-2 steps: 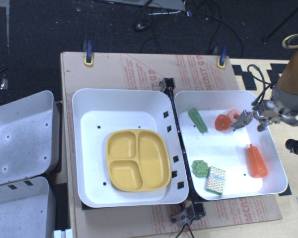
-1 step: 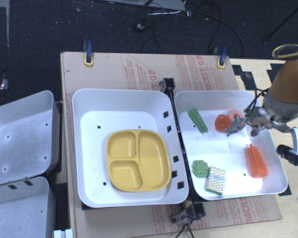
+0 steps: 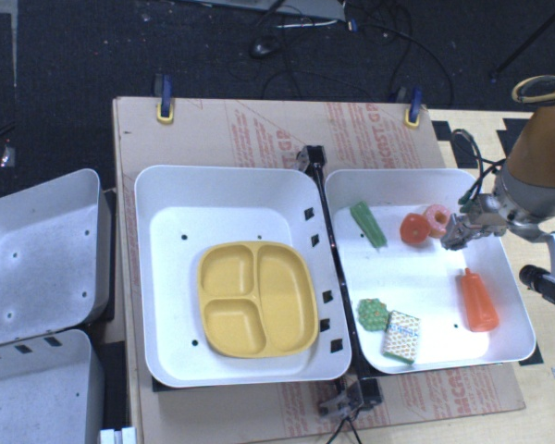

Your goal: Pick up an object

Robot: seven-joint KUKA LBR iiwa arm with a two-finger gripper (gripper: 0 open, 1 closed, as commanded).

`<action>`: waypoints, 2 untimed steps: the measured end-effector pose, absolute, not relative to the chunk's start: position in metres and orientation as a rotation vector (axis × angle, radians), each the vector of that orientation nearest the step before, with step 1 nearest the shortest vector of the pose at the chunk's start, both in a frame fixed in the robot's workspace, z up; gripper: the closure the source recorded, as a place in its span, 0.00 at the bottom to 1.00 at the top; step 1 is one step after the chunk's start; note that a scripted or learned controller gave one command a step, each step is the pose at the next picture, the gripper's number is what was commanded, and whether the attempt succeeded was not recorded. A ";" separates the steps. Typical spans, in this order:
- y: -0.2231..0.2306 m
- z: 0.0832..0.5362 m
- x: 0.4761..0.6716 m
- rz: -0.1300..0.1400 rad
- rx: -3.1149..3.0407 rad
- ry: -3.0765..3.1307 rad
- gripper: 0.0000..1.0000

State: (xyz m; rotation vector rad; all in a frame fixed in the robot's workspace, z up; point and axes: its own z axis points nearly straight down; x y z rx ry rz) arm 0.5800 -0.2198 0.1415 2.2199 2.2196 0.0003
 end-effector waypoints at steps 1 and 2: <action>-0.218 0.204 0.576 0.004 2.215 2.219 1.00; -0.218 0.237 0.578 0.003 2.215 2.220 1.00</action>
